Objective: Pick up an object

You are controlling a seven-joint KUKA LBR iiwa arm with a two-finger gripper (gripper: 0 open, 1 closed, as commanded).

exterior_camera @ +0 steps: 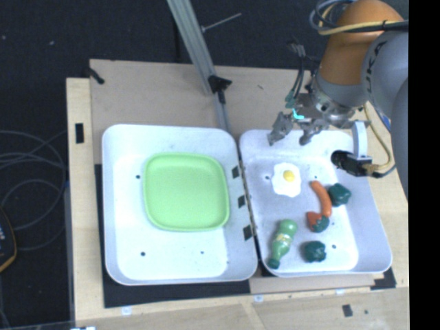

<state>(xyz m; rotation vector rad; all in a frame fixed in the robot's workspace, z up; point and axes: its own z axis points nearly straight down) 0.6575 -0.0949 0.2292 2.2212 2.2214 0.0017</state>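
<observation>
My gripper (292, 134) hangs over the far edge of the right bin (368, 253), its two fingers spread apart with nothing between them. Just below it in that bin lies a fried egg (286, 180), white with a yellow yolk. To the egg's right an orange sausage (321, 198) lies beside a dark green piece (339, 195), with a small red piece (317, 220) under it. A green bottle (281, 242) lies tilted near the front of the bin, and a dark green lump (314, 251) sits to its right.
The left bin (120, 184) holds a light green square plate (185, 191). A grey metal post (192, 33) slants down from the top to the gap between the bins. The bench's far edge runs behind both bins.
</observation>
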